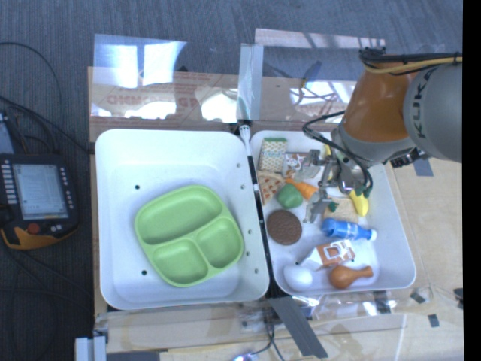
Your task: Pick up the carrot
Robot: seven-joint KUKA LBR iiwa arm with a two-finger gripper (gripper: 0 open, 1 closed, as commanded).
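Observation:
The carrot (304,189) is a small orange piece lying in the right bin (398,265), touching the upper right side of a round green toy (289,196). My gripper (322,195) hangs low over the bin just to the carrot's right, its metal tip very close to the carrot's end. Nothing visibly sits in it, and the grey wrist above hides part of it.
Crowded around the carrot are a small printed box (273,154), a brown round cookie (284,226), a yellow banana (361,201), a blue bottle (348,231), a white egg (298,277) and a brown drumstick (349,275). The left bin (120,156) holds a green divided plate (189,234).

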